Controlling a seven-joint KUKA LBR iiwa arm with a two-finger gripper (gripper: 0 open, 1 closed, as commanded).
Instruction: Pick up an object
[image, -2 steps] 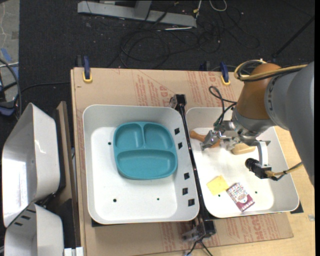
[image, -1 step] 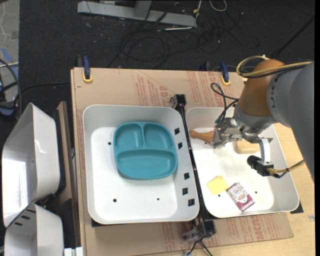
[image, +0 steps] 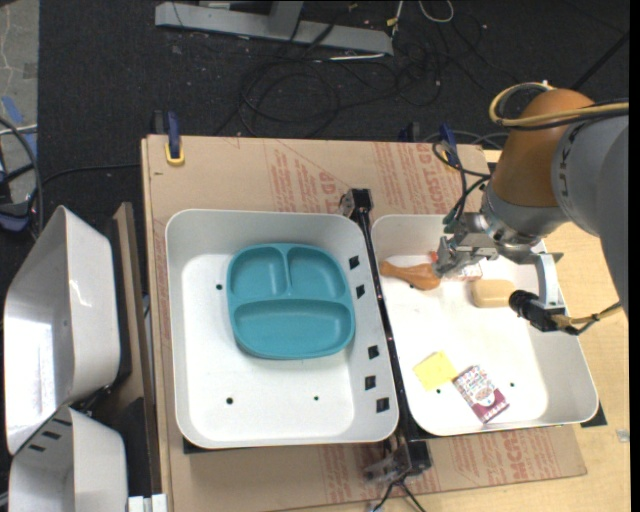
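Nearest to me, close to the front edge of the right bin (image: 570, 395), lies a small packet (image: 481, 392) with a pink and white printed face, tilted a little. Just beside it, toward the middle divider, sits a flat yellow square (image: 433, 370), like a sponge or a pad of notes.

In the left bin (image: 190, 330) a teal divided plate (image: 291, 301) rests flat near the centre, with two small compartments at its far side and one wide one at its near side.

Farther back in the right bin, a pale beige block (image: 491, 293) with rounded corners lies near the right wall. Left of it, near the far left corner of that bin, is an orange-brown piece (image: 412, 273), long and flattish with a rounded end, pointing toward the divider.

The gripper (image: 455, 256) hangs right over the inner end of that orange-brown piece, at or just above it. Whether its fingers are spread or pinching anything I cannot tell from here; the wrist hardware hides them. Above it is the arm's orange band (image: 535, 150).
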